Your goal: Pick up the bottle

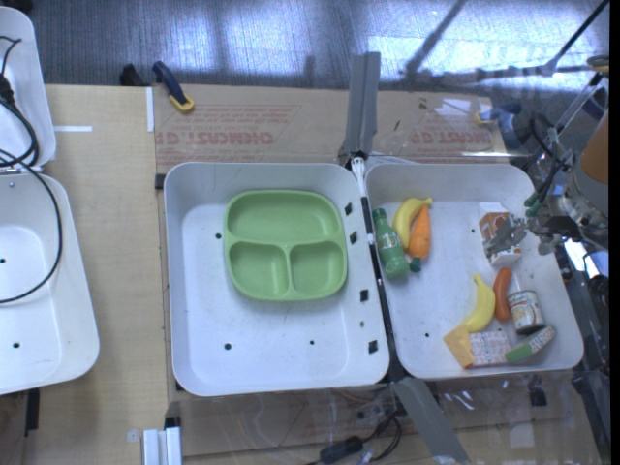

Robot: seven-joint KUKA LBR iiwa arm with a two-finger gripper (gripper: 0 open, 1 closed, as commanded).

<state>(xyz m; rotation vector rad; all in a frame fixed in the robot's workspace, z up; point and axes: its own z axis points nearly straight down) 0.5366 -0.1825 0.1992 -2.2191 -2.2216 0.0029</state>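
Note:
The green bottle (389, 243) lies on its side at the left edge of the right bin (441, 356), against the wall between the two bins. A yellow banana (408, 215) and an orange carrot (419, 232) lie right beside it. My gripper (542, 227) hangs over the right bin's far right side, next to a small white and orange carton (498, 236). It is well to the right of the bottle and apart from it. Nothing shows in its grasp.
A green divided plate (286, 244) sits in the left bin (194, 356). The right bin's lower right holds a second banana (480, 303), an orange piece (502, 294), a can (524, 310), a flat box (479, 348) and a green item (530, 348).

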